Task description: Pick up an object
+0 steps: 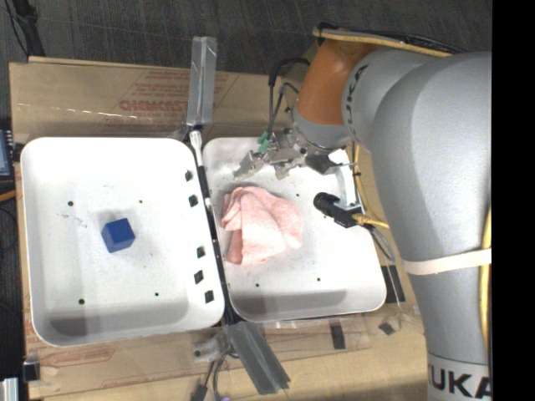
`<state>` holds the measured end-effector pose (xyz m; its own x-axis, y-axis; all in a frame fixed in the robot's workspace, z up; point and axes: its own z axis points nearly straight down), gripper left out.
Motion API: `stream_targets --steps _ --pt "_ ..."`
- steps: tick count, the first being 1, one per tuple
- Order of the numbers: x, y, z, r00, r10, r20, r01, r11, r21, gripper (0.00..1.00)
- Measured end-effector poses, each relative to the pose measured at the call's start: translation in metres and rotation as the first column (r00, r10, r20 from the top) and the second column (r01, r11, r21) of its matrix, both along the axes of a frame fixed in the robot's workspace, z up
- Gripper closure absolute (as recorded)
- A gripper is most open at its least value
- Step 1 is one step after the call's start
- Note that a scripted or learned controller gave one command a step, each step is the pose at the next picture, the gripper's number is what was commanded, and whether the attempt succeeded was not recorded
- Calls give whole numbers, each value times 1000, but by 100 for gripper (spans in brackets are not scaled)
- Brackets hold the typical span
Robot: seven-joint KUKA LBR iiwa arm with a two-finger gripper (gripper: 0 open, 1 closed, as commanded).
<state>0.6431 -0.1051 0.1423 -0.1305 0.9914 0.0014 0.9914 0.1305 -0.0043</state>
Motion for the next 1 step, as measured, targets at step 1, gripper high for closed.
stream_targets --steps 1 --pt "-64 -14 -50 1000 -12 1 12 1000 0 0"
